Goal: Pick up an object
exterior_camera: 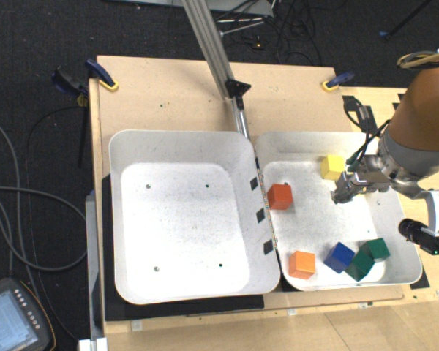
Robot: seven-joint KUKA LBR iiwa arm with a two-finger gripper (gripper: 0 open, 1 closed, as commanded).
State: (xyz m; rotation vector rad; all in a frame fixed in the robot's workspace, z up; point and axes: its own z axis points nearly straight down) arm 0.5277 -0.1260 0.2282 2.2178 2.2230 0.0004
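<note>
1. Claw (345, 191) hangs at the right of the frame over the right bin (395, 280), in its upper half; it is dark and small here, and I cannot tell how far open it is or whether it has hold of anything.
2. Nearest to it is one yellow block (332, 167), just up and left of the claw, close to the bin's upper wall. It looks roughly cubic, so no long axis can be read, and its edges sit about square to the bin.
3. Farther left lies one red-orange block (279, 196), near the bin's left wall, also roughly cubic.
4. Along the lower edge of the same bin sit four more blocks: one orange block (302, 264) at lower left, one blue block (340, 257) to its right, then two green blocks (369, 258) touching each other and just beside the blue one. The blue one is turned corner-on to the bin walls.
5. That makes six blocks in the right bin in all.
6. The left bin (124, 196) fills the middle left of the frame, side by side with the right one.
7. Both bins rest on the tan table (168, 86).
8. The grey arm (417, 134) enters from the right edge of the frame.
</note>
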